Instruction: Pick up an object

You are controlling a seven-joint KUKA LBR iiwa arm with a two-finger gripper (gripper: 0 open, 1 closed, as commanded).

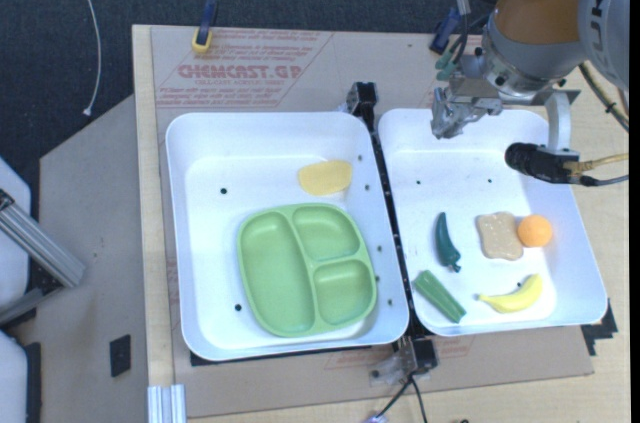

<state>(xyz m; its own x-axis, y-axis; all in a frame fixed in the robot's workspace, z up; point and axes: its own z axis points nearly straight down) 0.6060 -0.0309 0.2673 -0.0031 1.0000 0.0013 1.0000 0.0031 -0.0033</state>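
"CHEMCAST GP" lettering [240,71] on board [160,211]

The right bin [400,136] holds a dark green pepper [446,242], a lighter green block [439,296], a tan bread slice [498,236], an orange ball [535,231] touching it, and a banana [514,296] lying flat. In the left bin [180,136] lie a green divided tray [304,266] and a pale yellow piece [325,176].

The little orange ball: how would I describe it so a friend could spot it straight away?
Look in the right-hand white bin, near its right wall about halfway down. There sits the orange ball, touching a tan slice of toast, with a banana below. It is the only round, orange thing there.
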